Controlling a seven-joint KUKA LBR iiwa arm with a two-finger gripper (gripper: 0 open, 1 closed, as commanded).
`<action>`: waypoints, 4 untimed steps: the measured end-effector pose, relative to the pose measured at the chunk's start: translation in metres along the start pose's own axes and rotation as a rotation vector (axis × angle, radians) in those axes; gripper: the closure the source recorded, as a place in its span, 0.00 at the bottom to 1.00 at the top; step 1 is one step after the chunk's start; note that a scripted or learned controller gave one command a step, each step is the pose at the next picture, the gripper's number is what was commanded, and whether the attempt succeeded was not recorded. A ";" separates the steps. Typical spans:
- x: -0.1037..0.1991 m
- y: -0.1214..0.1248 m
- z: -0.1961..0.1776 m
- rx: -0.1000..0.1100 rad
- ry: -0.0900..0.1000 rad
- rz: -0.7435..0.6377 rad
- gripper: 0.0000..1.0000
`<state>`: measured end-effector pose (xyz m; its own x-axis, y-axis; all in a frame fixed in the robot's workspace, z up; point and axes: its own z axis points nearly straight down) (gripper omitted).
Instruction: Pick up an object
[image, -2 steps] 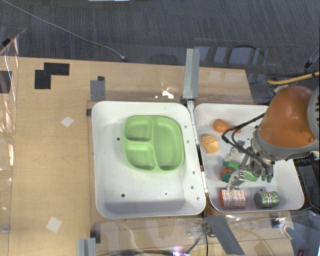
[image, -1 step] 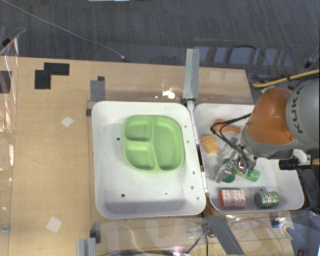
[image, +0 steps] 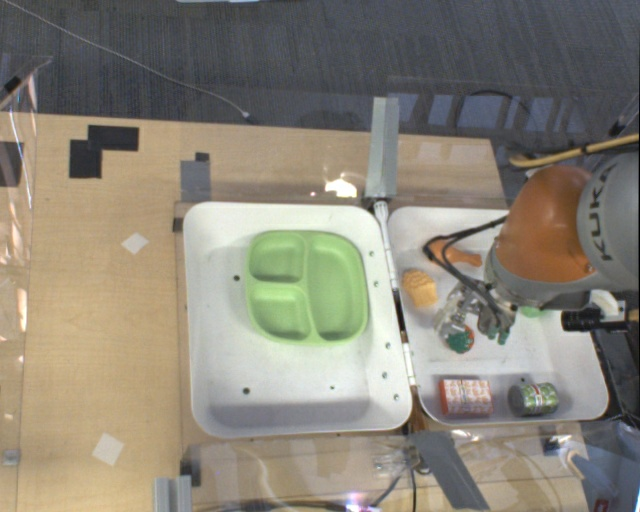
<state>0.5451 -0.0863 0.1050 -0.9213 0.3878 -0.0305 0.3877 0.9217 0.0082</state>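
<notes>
The right bin (image: 575, 372) holds several small objects. My gripper (image: 472, 318) hangs low over its middle, under the orange-banded wrist (image: 545, 235). A small dark green round object (image: 459, 341) lies right at the gripper's tip; whether they touch is unclear. A tan bread-like piece (image: 421, 289) lies just left of the gripper. An orange piece (image: 462, 257) pokes out behind it, partly hidden by the arm. A red and white box (image: 466, 396) and a green can (image: 535, 398) lie along the bin's front edge.
The left bin (image: 215, 330) carries a light green divided plate (image: 305, 287). A ridge (image: 392, 300) separates the two bins. Black cables (image: 455, 240) loop off the wrist over the right bin's back.
</notes>
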 end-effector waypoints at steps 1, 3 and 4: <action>0.071 0.030 -0.084 0.006 0.022 0.248 1.00; 0.089 0.070 -0.081 0.024 0.021 1.235 1.00; 0.107 0.110 -0.085 0.029 0.019 1.545 1.00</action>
<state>0.4869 0.0566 0.1880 0.3643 0.9313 0.0010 0.9313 -0.3643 0.0000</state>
